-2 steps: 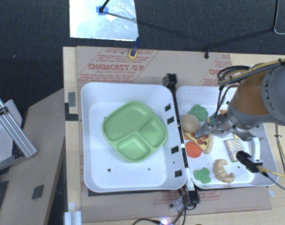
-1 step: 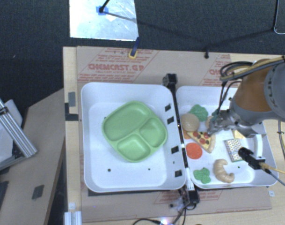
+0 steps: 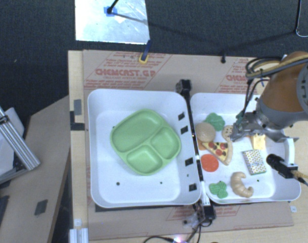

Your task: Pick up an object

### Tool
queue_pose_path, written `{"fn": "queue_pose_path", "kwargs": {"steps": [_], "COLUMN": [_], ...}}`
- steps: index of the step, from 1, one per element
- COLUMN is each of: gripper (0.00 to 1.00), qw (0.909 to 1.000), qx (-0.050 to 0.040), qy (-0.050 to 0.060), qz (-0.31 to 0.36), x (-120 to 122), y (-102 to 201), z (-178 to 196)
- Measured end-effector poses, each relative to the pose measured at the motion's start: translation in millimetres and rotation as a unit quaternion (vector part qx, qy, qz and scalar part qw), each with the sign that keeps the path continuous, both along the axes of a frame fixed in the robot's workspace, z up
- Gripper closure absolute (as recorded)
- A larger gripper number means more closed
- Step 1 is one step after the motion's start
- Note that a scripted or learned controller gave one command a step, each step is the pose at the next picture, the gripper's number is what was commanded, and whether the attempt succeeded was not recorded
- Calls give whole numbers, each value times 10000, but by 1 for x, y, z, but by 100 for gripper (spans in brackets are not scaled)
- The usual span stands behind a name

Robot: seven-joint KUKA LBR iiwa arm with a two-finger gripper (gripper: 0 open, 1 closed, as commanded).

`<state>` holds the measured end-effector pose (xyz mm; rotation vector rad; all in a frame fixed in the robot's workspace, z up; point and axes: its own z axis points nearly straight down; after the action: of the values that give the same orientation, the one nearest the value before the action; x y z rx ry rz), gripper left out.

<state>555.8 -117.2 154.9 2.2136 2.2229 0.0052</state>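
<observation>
Left bin (image 3: pixel 100 151): holds one green divided plate (image 3: pixel 145 142), lying flat, three compartments, nothing on it. Not a sensible pick from here, being wide, low and well apart from the arm. Right bin (image 3: pixel 282 186): toy food clustered in its left and middle part. From the divider rightward: a tan bun (image 3: pixel 205 132) with a green broccoli piece (image 3: pixel 214 120) just behind it; a pizza slice (image 3: pixel 217 149) lying flat, touching or nearly touching the bun; a red disc (image 3: pixel 210 163) just in front of the pizza; a second green leafy piece (image 3: pixel 218 189) near the front wall; a croissant (image 3: pixel 241 184) beside it; a small cracker-like piece (image 3: pixel 227 131); a patterned square packet (image 3: pixel 254 161); a yellow block (image 3: pixel 258 141) behind the packet. The gripper (image 3: pixel 239 130) sits low over the bin, just right of the cracker piece and above the pizza's far end; seen from above, the arm's body hides the tips, so how far apart they stand, and whether anything is in them, cannot be told. Judgement: the step in hand is the descent onto a target, most likely the cracker or the pizza slice. To do it well: centre on a single item, since bun, cracker and pizza crowd each other and a stray contact may push rather than grasp; come down straight; close only once the tips straddle the item. The croissant, standing freer, looks the easier alternative.
</observation>
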Motion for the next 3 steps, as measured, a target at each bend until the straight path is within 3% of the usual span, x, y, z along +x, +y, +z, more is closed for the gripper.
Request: {"fn": "queue_pose_path", "kwargs": {"steps": [2, 3], "gripper": [100, 100], "qw": [10000, 10000], "qx": [1, 16], "qy": [5, 23], "qz": [6, 27], "x": [2, -20], "y": [3, 61], "z": [71, 70]}}
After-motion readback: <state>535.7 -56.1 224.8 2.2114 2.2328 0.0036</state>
